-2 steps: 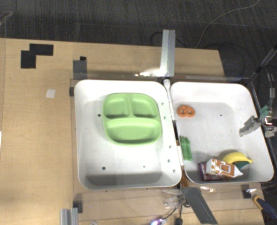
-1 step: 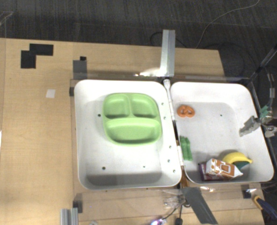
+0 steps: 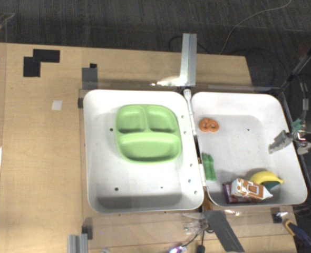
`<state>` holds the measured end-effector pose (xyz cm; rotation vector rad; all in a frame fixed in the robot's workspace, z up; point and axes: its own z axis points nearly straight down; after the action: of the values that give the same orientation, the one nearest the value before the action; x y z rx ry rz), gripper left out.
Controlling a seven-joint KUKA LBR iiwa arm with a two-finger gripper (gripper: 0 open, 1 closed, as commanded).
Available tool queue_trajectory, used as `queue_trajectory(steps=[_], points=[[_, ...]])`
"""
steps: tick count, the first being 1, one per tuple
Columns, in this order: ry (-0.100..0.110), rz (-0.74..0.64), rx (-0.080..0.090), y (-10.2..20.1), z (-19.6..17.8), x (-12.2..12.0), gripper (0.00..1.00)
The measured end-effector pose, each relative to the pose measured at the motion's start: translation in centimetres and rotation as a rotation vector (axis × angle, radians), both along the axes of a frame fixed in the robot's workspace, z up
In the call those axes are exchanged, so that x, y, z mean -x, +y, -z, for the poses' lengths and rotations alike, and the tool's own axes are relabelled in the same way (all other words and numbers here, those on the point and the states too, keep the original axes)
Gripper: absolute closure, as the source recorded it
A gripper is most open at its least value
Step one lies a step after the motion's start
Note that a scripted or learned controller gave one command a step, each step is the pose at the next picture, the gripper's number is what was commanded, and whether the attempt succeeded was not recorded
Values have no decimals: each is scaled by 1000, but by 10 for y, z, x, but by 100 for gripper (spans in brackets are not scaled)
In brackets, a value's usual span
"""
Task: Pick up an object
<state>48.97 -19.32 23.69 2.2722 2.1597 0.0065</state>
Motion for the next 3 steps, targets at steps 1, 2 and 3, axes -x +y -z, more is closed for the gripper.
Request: queue_trajectory(steps=[1, 2, 3], points=[[0, 0, 0, 0, 0, 0, 0], [0, 0, 0, 0, 0, 0, 0], [0, 0, 0, 0, 0, 0, 0]])
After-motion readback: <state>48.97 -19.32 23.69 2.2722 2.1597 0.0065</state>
